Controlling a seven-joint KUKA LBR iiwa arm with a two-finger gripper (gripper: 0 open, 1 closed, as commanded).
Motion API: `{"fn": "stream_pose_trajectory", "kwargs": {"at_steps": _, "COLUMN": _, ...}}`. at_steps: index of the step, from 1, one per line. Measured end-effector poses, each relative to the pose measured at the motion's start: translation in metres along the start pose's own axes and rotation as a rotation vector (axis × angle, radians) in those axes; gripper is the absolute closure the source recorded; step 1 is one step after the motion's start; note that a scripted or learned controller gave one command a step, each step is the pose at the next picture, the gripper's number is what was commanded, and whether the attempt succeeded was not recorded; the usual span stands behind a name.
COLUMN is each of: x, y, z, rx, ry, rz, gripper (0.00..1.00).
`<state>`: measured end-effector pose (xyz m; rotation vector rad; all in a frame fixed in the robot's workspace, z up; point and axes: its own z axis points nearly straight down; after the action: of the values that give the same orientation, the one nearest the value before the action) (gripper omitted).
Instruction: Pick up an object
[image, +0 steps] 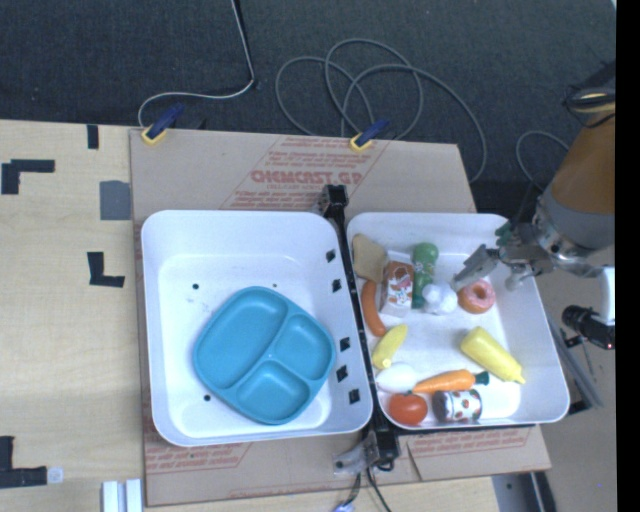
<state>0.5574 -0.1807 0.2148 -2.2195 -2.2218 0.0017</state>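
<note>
Right now the gripper (497, 265) hangs over the upper right part of the right bin (545, 330), its fingers spread apart with nothing between them. One fingertip reaches left toward the white ball (437, 296); the other sits above the pink doughnut (477, 296), which looks to be the nearest thing to take. The doughnut lies just below the fingers, touching or almost touching the white ball on its left, with bare bin floor to its right and below.

To do this well, the arm should centre over the doughnut before going down, since the spread looks shifted a little up and to the right of it. Turning the wrist so one finger lands on the free right side and the other slips between doughnut and ball would avoid pinching both. From this slant I cannot judge how high the fingertips stand above the bin floor, so the descent should be gentle.

Other candidates lie further off: the green bottle (425, 257), the small carton (398, 284), the yellow pepper (491, 355) and the carrot (445, 381). The left bin (165, 245) holds a blue divided plate (263, 354).
</note>
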Motion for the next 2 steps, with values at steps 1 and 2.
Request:
{"fn": "stream_pose_trajectory", "kwargs": {"at_steps": 1, "x": 0.084, "y": 0.064, "z": 0.068, "rx": 0.002, "ry": 0.002, "rz": -0.002, "gripper": 0.0}}
{"fn": "stream_pose_trajectory", "kwargs": {"at_steps": 2, "x": 0.083, "y": 0.079, "z": 0.103, "rx": -0.02, "ry": -0.003, "rz": -0.002, "gripper": 0.0}}
